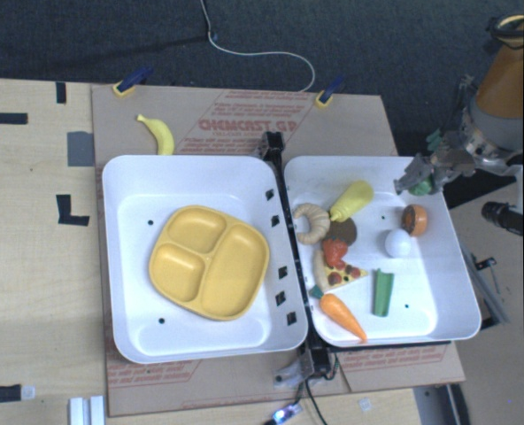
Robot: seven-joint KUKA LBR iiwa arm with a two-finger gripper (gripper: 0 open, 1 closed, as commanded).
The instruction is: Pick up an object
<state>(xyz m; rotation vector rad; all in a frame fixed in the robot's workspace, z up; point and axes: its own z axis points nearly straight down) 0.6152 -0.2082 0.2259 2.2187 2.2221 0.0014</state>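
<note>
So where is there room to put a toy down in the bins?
Bare floor rings the yellow plate in the left bin. In the right bin, the front right corner beyond the green stick is free. It's crowded by the divider: donut, pizza slice, carrot.

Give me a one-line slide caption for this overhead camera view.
End effector over the right bin's far corner, toy food below; yellow plate in the left bin.

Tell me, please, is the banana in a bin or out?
Out: the banana lies on the cardboard beyond the left bin's far rim.
</note>
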